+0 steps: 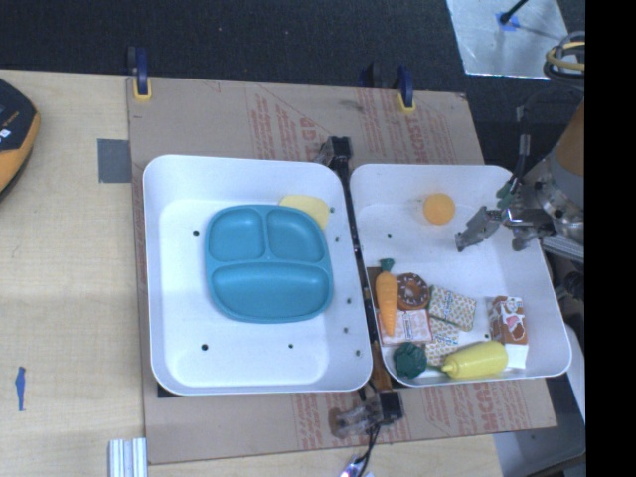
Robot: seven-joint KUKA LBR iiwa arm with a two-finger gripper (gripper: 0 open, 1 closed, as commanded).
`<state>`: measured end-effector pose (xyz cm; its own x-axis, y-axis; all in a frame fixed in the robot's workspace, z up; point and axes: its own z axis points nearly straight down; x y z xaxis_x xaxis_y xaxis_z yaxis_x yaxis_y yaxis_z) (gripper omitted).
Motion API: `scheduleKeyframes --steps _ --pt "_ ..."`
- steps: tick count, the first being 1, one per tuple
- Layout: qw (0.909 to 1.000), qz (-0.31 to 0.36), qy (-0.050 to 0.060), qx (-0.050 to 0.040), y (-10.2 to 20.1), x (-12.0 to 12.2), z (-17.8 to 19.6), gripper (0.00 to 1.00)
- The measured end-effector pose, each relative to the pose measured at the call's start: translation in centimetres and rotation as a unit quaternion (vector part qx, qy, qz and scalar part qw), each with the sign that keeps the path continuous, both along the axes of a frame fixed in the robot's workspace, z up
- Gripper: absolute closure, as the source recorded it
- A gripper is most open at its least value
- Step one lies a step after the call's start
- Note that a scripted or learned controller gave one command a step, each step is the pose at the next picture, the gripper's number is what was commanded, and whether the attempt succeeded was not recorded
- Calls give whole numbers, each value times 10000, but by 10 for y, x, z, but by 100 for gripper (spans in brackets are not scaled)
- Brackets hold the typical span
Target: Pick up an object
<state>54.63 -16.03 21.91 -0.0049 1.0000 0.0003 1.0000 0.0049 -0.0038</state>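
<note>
Worktop (70, 296), wood-toned, bearing two white bins. Left bin (179, 366): blue divided plate (266, 263), yellow piece (308, 207) behind it. Right bin (542, 276): yellow bottle (475, 361), carrot (386, 301), crackers (452, 308), red-and-white packet (508, 319), doughnut (411, 290), orange ball (438, 209). Gripper (494, 233) over the right bin's far right, fingers spread apart, nothing between them.

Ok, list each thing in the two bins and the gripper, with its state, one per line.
gripper: above right bin, holding nothing
orange ball: loose, alone near the bin's far side
carrot: lying flat by the left wall
donut: lying beside the carrot
yellow squash: lying at the near edge
blue plate: flat in left bin, right way up
right bin: holds the toys
</note>
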Motion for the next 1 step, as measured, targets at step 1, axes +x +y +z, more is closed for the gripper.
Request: scheduleKeyframes --steps 1 --pt "10000 15 19 -9 -23 56 -80 0"
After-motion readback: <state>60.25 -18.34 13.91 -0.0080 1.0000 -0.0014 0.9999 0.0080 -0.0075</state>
